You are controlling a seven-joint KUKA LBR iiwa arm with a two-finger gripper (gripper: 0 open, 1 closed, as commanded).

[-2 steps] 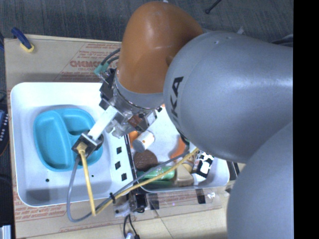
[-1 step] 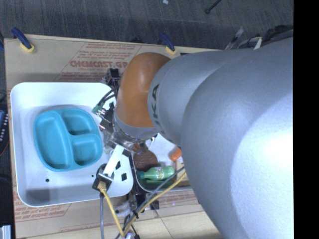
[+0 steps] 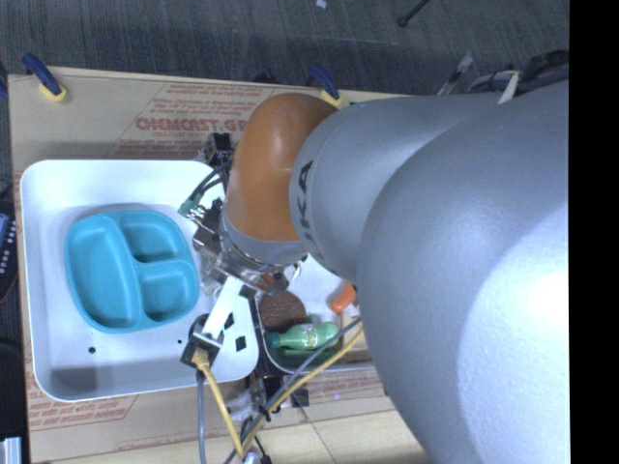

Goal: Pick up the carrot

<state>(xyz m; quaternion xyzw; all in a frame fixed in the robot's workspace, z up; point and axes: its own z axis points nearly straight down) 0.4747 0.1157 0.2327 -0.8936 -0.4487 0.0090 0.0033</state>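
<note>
A small bit of the orange carrot [image 3: 340, 298] peeks out beside the arm's grey body, in the right bin [image 3: 314, 274]. The big grey arm with its orange band [image 3: 276, 177] covers most of that bin. My gripper hangs below the wrist near the brown item [image 3: 281, 307], and the wrist hardware hides its fingers.
A blue three-compartment tray [image 3: 131, 267] lies in the left white bin [image 3: 44, 259]. A brown round item and a green bottle-like object [image 3: 305, 336] lie in the right bin near its front edge. Cables [image 3: 218, 394] hang over the front. Blue clamps [image 3: 44, 75] hold the cardboard base.
</note>
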